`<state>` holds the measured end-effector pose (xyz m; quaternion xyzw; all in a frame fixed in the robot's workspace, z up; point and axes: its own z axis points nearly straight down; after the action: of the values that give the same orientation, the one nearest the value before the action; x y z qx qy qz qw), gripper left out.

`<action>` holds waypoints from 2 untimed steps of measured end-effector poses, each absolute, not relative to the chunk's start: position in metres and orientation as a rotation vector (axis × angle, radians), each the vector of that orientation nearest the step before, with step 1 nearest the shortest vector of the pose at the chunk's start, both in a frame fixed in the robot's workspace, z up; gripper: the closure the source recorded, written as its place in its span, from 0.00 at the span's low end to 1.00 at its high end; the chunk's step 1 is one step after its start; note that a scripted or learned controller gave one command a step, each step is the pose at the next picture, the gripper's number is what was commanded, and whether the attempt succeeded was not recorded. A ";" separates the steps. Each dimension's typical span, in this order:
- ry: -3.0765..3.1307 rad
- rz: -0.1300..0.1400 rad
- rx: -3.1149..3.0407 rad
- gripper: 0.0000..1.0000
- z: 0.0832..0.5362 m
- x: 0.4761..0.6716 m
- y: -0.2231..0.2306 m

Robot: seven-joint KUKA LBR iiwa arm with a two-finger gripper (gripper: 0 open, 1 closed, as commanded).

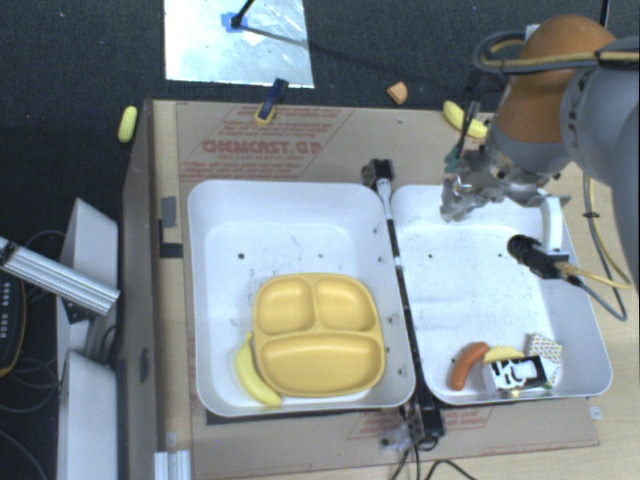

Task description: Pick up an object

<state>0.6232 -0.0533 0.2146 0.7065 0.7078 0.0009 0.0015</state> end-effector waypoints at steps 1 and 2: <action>2.226 0.002 2.216 1.00 0.192 0.597 -0.008; 2.221 0.001 2.218 1.00 0.210 0.608 -0.046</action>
<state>0.6085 -0.0455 0.2102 0.7066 0.7076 0.0005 0.0012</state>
